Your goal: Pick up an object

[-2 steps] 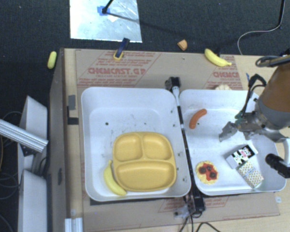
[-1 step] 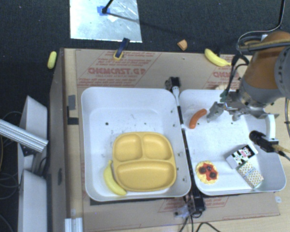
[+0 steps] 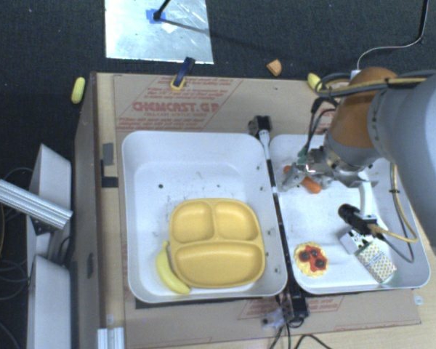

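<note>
Camera view: the hand (image 3: 303, 171) hangs low in the right bin (image 3: 407, 267) beside an orange piece (image 3: 312, 186). Whether it grips anything, I cannot tell.

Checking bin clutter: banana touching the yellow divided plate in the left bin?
Touching. In the camera view the banana lies tight against the yellow divided plate's lower-left edge, partly tucked under its rim, with no white bin floor between them.

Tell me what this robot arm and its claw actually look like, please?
The arm is a fat, rounded grey tube with an orange band near its wrist. Thin cables, some yellow, loop around that wrist. Below it sits a metallic grey block ending in the claw, a small piece of silvery metal. I can see no lettering on it.
</note>
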`<state>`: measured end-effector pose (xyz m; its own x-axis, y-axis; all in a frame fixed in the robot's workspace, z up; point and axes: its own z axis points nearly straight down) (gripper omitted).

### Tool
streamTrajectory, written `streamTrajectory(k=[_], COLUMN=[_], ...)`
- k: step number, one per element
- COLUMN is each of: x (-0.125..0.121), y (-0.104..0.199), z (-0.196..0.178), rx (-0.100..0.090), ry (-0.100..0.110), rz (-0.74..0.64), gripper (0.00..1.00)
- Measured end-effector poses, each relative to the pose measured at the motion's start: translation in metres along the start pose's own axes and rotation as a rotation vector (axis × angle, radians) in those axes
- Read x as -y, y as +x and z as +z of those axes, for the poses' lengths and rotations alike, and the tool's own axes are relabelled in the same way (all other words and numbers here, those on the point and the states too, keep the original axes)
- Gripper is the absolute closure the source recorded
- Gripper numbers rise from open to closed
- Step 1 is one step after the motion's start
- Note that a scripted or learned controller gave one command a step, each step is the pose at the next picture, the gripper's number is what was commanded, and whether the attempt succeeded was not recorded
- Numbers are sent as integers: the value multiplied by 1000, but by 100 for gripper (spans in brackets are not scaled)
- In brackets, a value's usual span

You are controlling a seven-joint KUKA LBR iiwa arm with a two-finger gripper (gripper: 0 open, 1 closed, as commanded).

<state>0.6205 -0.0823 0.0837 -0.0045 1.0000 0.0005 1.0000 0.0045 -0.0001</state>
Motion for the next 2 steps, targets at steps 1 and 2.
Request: streamTrajectory(k=[1, 2], x=[-1, 24], y=[0, 55], z=[-12, -102], rx=[0, 0], ry=[-4, -4], rz=[-2, -1], gripper=[100, 100])
